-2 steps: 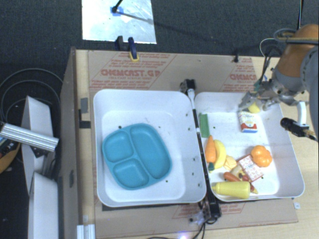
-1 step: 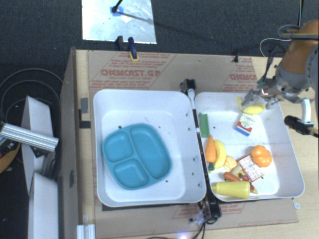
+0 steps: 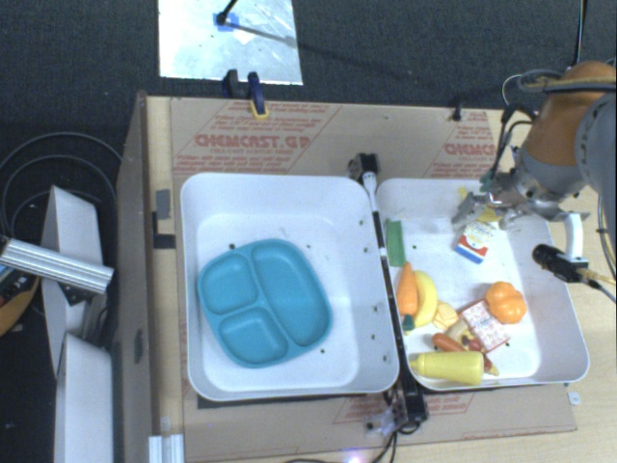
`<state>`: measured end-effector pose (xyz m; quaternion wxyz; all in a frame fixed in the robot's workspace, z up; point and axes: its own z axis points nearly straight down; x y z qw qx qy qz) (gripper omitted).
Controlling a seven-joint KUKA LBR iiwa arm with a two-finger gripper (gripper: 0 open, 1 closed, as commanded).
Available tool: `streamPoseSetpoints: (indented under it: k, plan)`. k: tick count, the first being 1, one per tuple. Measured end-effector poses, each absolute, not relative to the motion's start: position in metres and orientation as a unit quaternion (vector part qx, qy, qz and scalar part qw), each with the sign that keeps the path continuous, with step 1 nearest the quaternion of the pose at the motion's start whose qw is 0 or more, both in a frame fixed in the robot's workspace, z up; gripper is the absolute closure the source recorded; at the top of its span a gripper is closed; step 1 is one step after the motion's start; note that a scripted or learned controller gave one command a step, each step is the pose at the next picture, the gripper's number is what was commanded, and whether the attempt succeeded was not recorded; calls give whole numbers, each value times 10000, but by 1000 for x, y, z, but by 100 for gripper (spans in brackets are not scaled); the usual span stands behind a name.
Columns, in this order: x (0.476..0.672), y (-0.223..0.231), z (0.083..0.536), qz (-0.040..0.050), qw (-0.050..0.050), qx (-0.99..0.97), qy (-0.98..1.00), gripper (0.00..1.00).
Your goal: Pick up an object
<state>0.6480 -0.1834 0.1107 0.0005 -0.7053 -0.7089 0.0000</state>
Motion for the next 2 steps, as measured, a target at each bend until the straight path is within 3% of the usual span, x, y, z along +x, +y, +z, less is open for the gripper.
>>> streamPoseSetpoints:
  k: [1,2]
  plan:
    - [573,-209,138,11,1,-7085,-7057,0]
    - [537,-203,110,6,13,-7073,-7069,0]
